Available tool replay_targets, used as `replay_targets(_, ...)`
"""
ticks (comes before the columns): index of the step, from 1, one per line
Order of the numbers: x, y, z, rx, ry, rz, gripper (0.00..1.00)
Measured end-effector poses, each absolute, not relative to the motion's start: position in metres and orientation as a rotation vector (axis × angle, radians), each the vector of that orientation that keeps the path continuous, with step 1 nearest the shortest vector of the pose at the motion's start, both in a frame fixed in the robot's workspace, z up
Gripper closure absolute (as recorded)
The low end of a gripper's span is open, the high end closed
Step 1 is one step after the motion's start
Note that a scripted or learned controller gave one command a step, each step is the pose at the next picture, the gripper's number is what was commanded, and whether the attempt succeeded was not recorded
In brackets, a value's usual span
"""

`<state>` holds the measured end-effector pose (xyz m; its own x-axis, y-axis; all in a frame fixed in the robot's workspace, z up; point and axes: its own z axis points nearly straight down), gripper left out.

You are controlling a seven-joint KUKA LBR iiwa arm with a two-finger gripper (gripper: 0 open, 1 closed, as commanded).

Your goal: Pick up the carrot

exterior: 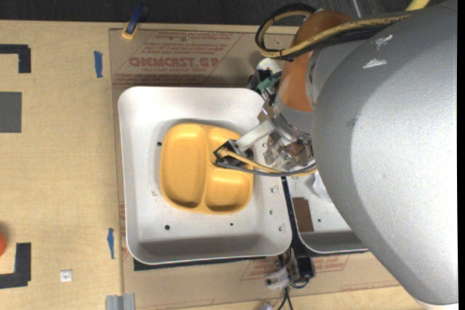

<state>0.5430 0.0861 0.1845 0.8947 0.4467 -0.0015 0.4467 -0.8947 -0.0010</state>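
The gripper is being held at the rim of the white bin containing a yellow divided dish; whether it is clenched cannot be told.

**Bench surroundings, non-task items**

Left white bin holds a yellow divided dish, lying flat near its middle. Right white bin sits just beside it, mostly hidden. Both rest on a cardboard sheet with red print. Blue tape strips lie at the sheet's left edge. Black tape corner marks are on the bench further left. A small blue-and-yellow item lies at the sheet's top corner.
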Motion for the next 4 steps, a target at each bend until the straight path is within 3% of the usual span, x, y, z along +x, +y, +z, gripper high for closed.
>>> replay_targets(1,0.515,0.076,0.229,-3.106,-0.474,0.0,1.0)
replay_targets(2,0.515,0.077,0.238,-3.104,-0.481,-0.001,1.0)
replay_targets(3,0.479,0.085,0.184,-3.124,-0.318,0.005,1.0)
replay_targets(4,0.479,0.184,0.199,-3.109,-0.443,-0.001,1.0)
